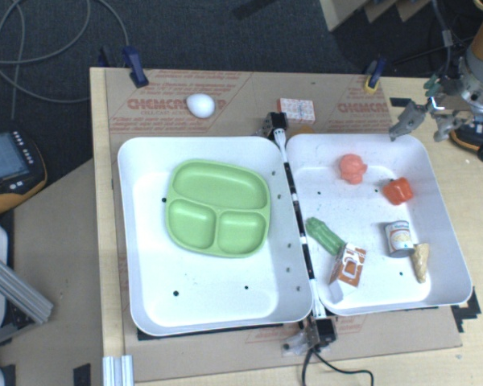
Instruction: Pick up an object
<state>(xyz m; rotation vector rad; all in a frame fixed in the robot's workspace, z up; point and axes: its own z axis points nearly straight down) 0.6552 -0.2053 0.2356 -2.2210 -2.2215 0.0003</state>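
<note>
The gripper (431,117) hovers over the right bin's (435,292) far right corner, fingers spread open and holding nothing. Nearest it, just below, lie an orange-red piece (398,190) and, to its left, a pink lump (352,168). Farther down sit a can (399,238), a tan piece (420,261), a carton (348,266) and a green pickle (324,236). Well left, the other bin (145,280) holds a green tray (218,208)
</note>
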